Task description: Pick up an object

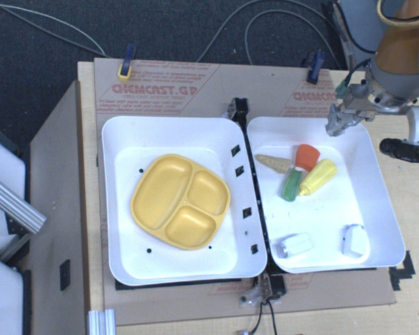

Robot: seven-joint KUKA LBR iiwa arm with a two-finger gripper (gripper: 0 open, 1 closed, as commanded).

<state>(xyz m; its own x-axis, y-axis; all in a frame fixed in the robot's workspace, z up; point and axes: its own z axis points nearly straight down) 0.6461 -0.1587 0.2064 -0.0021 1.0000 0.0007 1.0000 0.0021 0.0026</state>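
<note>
Lining up over the right bin (377, 180)

We cannot tell the gripper's (337, 125) state; we steer toward the yellow bottle (317, 177) (crowded by the green piece (291, 185)), descending squarely.

Yellow tray (180, 201): smooth matt plastic. White bins (119, 208): glossy plastic. Board (160, 82) at bench far edge: brown, matt, cardboard-like.

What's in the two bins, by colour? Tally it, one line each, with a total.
Yellow: 2, the divided plate and the bottle
Orange-red: 1, a block
Green: 1, a cylinder
Tan: 1, a cone
White: 2, small items
Total: 7
</note>
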